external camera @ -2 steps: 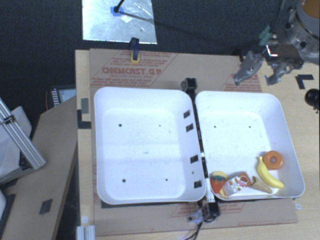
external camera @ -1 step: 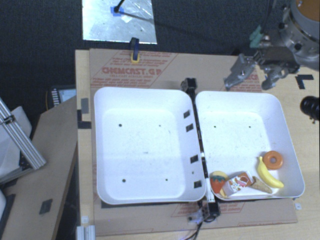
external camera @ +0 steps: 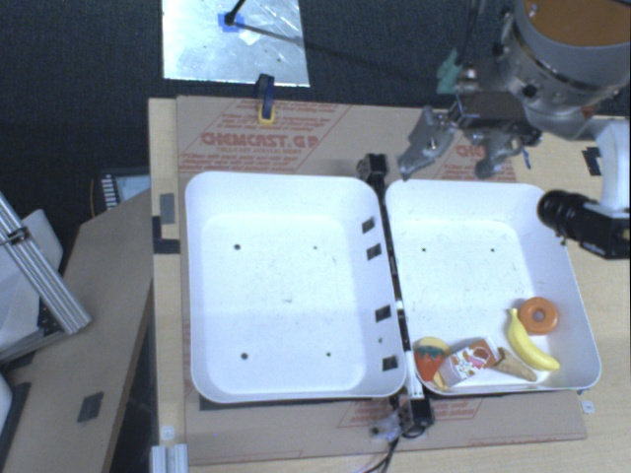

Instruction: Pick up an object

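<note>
- The worktop (external camera: 118,264) carries a brown cardboard sheet (external camera: 296,131) printed in red, and on that sheet sit two shallow white bins side by side.
- The arm (external camera: 572,37) comes in from the upper right, its grey body with an orange band high in the corner; the wrist slants down and to the left, ending above the far rim of the right bin.
- The left bin (external camera: 286,190) is the wider-looking one, its floor marked by a few small dark dots.
- The right bin (external camera: 463,225) holds all the loose objects, gathered in its near corner.
- A shiny metal sheet (external camera: 237,28) lies on the dark floor beyond the worktop, with a bit of blue tape on it.
- The gripper (external camera: 455,158) hangs just past the right bin's far edge, well apart from the objects; its two grey fingers (external camera: 426,151) stand spread apart with nothing between them.
- A banana (external camera: 527,341) lies curved near the right bin's right wall.
- A red and white packet (external camera: 469,361) rests along the near wall, between the banana and a red-orange fruit-shaped toy (external camera: 430,357).
- An orange ring-shaped toy (external camera: 538,314) sits just beside the banana's upper end.
- A small brown cone-like piece (external camera: 515,367) lies touching the packet, beneath the banana.
</note>
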`<state>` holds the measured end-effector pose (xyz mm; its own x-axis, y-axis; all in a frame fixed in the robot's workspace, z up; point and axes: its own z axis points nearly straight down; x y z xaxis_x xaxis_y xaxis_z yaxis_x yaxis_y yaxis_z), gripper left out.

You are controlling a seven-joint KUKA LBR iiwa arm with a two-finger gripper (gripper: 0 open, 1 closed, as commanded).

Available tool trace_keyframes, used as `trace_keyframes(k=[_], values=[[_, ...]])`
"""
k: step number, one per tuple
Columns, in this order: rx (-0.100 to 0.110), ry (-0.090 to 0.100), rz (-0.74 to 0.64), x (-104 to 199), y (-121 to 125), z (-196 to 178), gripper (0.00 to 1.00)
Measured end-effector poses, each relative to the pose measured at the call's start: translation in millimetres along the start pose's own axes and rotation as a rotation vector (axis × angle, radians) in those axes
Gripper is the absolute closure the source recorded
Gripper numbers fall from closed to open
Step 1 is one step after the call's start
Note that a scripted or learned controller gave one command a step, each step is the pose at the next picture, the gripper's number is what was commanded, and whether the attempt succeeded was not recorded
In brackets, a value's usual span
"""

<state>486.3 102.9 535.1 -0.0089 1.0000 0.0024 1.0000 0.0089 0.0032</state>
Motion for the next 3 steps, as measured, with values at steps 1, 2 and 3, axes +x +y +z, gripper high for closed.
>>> trace_keyframes(k=[1,2,3], values=[[0.001,0.0,0.0,52.8,0.3,0.2,0.0],[0.001,0.001,-0.001,113.3,0.6,0.4,0.0],[0.009,-0.005,0.005,119.6,0.6,103.1,0.0]])
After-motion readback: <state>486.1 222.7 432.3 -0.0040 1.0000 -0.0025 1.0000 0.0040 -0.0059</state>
